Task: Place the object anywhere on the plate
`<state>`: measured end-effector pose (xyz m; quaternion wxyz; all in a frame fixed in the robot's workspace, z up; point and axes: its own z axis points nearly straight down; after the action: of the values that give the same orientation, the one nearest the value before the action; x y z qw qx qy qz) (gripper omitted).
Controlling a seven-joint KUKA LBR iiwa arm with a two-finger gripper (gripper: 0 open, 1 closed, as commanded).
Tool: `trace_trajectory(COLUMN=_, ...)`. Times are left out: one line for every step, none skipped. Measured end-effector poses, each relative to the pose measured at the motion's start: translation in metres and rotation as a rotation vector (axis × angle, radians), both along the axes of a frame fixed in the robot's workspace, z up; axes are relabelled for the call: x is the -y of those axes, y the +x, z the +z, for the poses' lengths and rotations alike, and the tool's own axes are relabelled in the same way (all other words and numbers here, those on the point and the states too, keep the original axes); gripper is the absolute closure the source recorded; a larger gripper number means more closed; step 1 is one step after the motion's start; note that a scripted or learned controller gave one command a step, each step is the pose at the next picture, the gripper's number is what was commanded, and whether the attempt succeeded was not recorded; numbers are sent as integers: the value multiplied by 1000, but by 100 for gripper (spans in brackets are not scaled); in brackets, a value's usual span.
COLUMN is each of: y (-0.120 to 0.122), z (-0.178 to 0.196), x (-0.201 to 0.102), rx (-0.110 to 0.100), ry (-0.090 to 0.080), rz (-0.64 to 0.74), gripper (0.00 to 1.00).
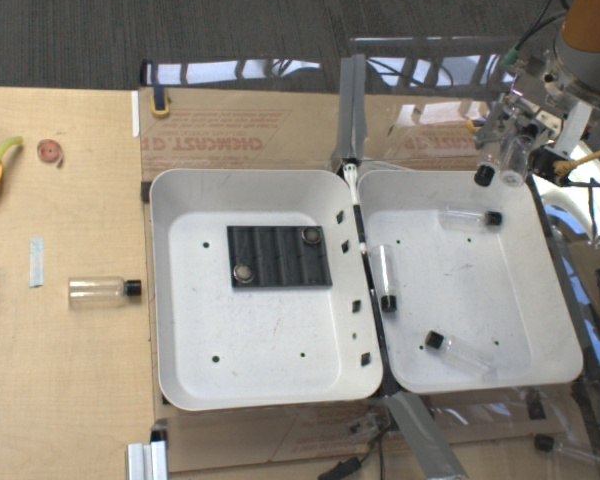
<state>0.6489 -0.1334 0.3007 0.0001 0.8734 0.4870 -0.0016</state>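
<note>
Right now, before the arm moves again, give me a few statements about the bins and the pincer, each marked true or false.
1. The dark plate lies in the left bin. True.
2. The pincer is above the left bin. False: it is at the far right corner of the right bin.
3. A capped vial lies on the wooden bench, outside both bins. True.
4. A vial lies on the plate. False: the plate bears two small round pieces; the clear vials in the bins lie in the right one.
</note>
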Motion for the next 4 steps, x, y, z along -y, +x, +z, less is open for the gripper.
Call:
trace_trajectory(y=-94, z=-59, x=-41, rx=-3, ry=2, rz=130, gripper=100)
trace_trajectory(y=-146, z=-94, x=-110, rx=-3, ry=2, rz=233, gripper=100)
trace_trajectory(y=-69, z=49, x=-59, rx=-2, ry=-1, rz=-32, gripper=100)
trace_trajectory(y=-150, z=-37, x=-142, rx=-5, ry=0, rz=80, gripper=100)
